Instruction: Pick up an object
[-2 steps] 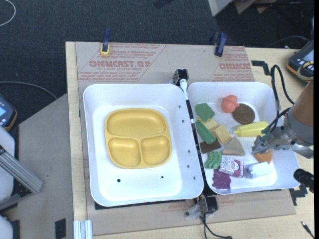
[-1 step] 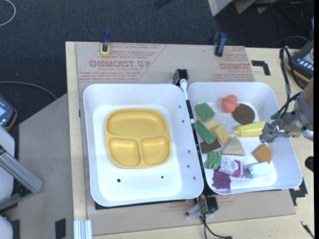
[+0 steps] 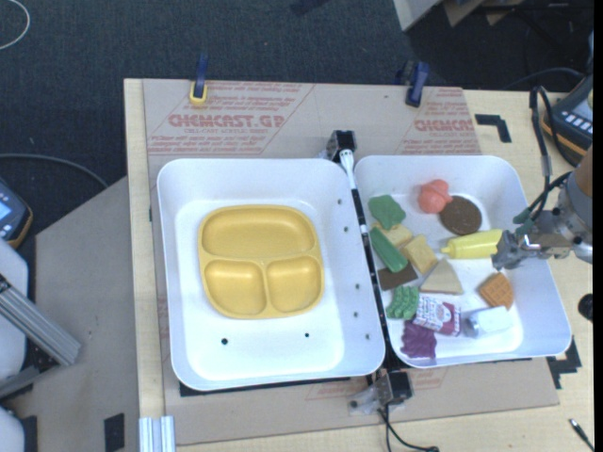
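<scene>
Camera view: my gripper (image 3: 510, 252) hovers low over the right white bin (image 3: 542, 323), beside the yellow plastic bottle-shaped toy (image 3: 474, 244); finger spread, I can't tell.

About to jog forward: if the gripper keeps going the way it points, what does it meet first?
Most likely the yellow mustard bottle: the gripper points left at its near end. Height above it is unclear.
</scene>
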